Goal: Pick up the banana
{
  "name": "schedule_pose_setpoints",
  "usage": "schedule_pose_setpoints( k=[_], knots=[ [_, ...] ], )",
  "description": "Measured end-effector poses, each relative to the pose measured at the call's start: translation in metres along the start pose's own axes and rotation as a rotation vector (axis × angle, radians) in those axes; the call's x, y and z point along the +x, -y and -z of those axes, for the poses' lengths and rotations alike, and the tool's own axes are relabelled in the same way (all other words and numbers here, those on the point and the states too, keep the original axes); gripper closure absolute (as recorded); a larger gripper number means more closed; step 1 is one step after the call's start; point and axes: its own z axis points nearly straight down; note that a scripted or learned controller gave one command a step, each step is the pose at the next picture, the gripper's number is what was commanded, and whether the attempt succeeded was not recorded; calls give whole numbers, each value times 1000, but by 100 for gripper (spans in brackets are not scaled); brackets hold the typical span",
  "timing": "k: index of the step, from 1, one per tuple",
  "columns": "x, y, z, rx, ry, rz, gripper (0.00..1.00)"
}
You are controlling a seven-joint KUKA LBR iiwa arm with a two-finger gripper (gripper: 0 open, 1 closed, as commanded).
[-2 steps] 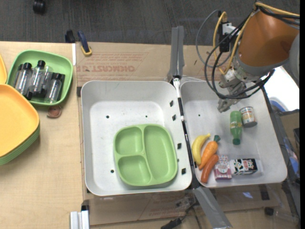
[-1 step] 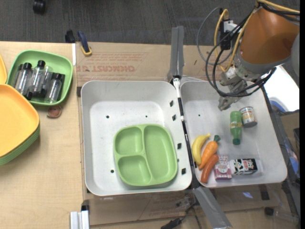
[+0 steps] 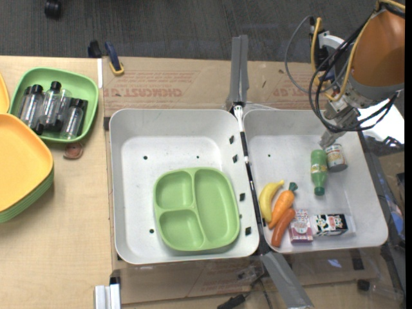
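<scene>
Lying on the floor of the right-hand bin [image 3: 360, 237], near its left wall and toward the front, the banana [image 3: 268, 199] is untouched, so the pick has not yet happened. It curves from a tip near the front up to a stem end pointing toward the bin's middle, and its right flank touches a carrot [image 3: 281, 209]; a second, redder carrot [image 3: 282, 227] lies just beyond that, toward the front. Further right sit a small pink carton [image 3: 300, 228] and a black-and-white carton [image 3: 331, 224], while a green bottle [image 3: 318, 170] and a small can [image 3: 335, 158] stand nearer the bin's back half. The gripper [image 3: 335, 127] hangs above the can and bottle, well apart from the banana, at the end of the grey arm [image 3: 380, 47] with its orange band; whether it is spread or closed cannot be told from this angle, and nothing is visibly held. The left bin [image 3: 129, 140] carries a green divided plate [image 3: 196, 209], and the tabletop to the left bears yellow plates [image 3: 22, 166] and a green tray of bottles [image 3: 53, 103]. By my judgement everything is left to do: travel across toward the left wall, descend, close on the banana without catching the carrot, and lift.
</scene>
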Motion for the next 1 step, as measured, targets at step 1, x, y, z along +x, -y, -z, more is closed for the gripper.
schedule_pose_setpoints(
  k=[1],
  knots=[
    [24,-10,1,0,0,35,100]
  ],
)
